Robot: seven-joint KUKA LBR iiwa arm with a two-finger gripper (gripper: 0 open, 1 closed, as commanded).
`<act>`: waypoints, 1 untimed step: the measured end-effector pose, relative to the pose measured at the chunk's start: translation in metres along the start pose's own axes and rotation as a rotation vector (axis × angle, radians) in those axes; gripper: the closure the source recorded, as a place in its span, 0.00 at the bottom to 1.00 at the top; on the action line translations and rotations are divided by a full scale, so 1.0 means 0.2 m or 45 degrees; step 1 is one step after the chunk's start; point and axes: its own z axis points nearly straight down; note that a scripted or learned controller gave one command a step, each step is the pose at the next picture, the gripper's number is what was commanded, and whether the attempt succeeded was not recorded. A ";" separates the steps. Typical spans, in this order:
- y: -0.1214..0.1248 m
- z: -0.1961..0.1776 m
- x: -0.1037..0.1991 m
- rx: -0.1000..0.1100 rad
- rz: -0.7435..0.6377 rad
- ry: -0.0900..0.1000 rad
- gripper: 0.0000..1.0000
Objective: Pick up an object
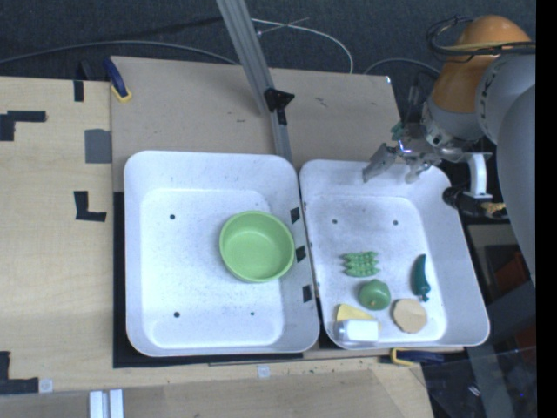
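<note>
Jaws [399, 165] spread open, gripping nothing, above right bin's [331, 181] far edge.
Right bin, near end: pea pod [359, 263], green apple [375, 294], dark green vegetable [421, 276], bread roll [409, 315], cheese wedge [355, 314]. Left bin [157, 181]: green bowl [256, 246].

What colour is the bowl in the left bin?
Light green; the bowl shows clearly in the camera view.

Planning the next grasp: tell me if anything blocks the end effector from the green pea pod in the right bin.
Nothing visible does. The end effector is above the right bin's far rim, and the bare bin floor lies between it and the pea pod.
</note>
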 end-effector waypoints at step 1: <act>0.00 0.25 0.04 0.004 0.004 -0.005 0.00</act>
